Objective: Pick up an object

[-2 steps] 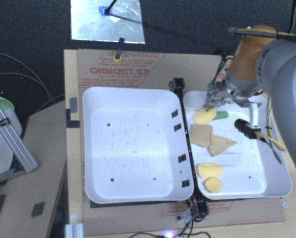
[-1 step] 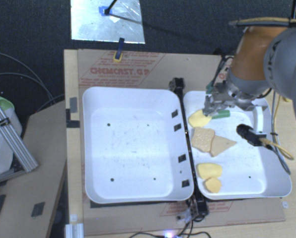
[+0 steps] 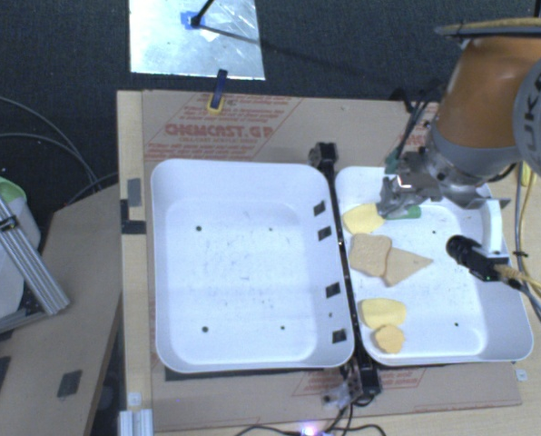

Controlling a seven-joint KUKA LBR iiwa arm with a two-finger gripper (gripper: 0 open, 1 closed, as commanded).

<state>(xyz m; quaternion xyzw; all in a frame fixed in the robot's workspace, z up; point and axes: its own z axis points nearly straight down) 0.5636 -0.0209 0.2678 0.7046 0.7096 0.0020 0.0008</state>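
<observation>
Reference is the right bin (image 3: 452, 321).

- Near-left corner: orange chip (image 3: 389, 339), touching a yellow slice (image 3: 382, 312) just behind it.
- Mid bin, beside the left wall: tan slab (image 3: 369, 254), with a tan wedge (image 3: 408, 264) touching its right edge.
- Farther along the left wall: far yellow slice (image 3: 361, 218), at the slab's far edge.
- Just right of that, in the bin's far half: green piece (image 3: 412, 212), mostly covered by the pincer (image 3: 396, 198).
- The pincer is low in the bin's far-left area, right at the green piece. I can't tell whether it is wide or narrow, or whether it has the piece.
- The arm (image 3: 497, 98) hangs over the bin's far-right corner.
- The left bin (image 3: 243, 271) butts against the right bin's left wall.
- Both bins sit on cardboard (image 3: 225, 127) that runs past the right bin's far wall.
- Well beyond and left of the right bin: blue-yellow clip (image 3: 218, 91) at the cardboard's far edge, then a silver sheet (image 3: 196, 25) behind it.
</observation>
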